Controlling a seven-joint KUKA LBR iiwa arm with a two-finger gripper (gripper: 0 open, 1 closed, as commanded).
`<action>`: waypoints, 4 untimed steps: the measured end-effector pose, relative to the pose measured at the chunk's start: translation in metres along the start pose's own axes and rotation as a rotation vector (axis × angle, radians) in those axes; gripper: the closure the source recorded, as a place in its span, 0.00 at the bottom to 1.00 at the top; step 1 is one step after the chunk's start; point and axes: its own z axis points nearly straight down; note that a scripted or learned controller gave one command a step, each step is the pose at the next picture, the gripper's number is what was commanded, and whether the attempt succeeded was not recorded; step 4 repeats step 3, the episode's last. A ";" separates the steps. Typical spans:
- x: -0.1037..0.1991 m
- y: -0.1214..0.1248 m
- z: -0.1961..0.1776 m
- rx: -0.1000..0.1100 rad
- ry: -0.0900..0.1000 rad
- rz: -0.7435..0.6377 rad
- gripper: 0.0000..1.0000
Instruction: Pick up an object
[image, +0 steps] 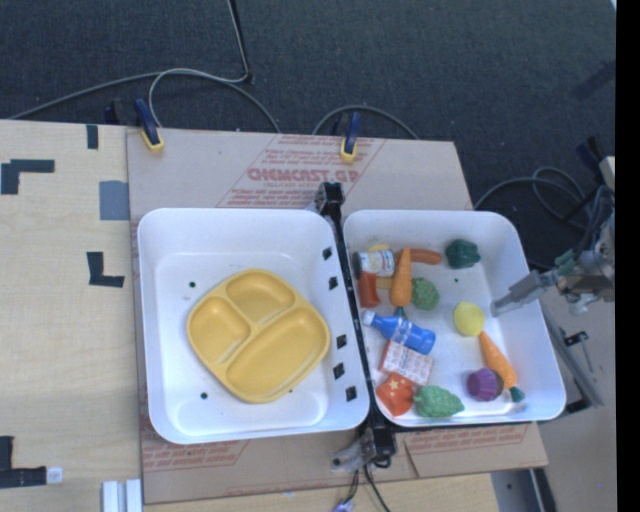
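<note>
The right bin (520, 250) holds several toy foods. Among them are a yellow lemon (469, 318), two carrots (402, 277) (497, 362), a blue bottle (400, 328), a dark green broccoli (461, 252) and a purple fruit (484, 384). There is also a red piece (395, 395), a green leafy piece (438, 402) and a white printed packet (408, 360). My gripper (512, 295) reaches in over the bin's right rim, just right of the lemon and apart from it. Nothing shows in its grasp.
The left bin (170, 240) holds a yellow divided plate (258, 334). Both bins rest on a cardboard sheet (300, 170) fixed by two clamps (148, 124) (350, 135). Cables (200, 75) run across the dark floor behind, and more hang at the right edge (560, 180).
</note>
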 end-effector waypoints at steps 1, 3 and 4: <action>0.052 0.036 0.137 0.004 0.002 -0.001 0.00; 0.102 0.091 0.163 0.001 -0.003 0.001 1.00; 0.102 0.091 0.163 0.001 -0.003 0.001 1.00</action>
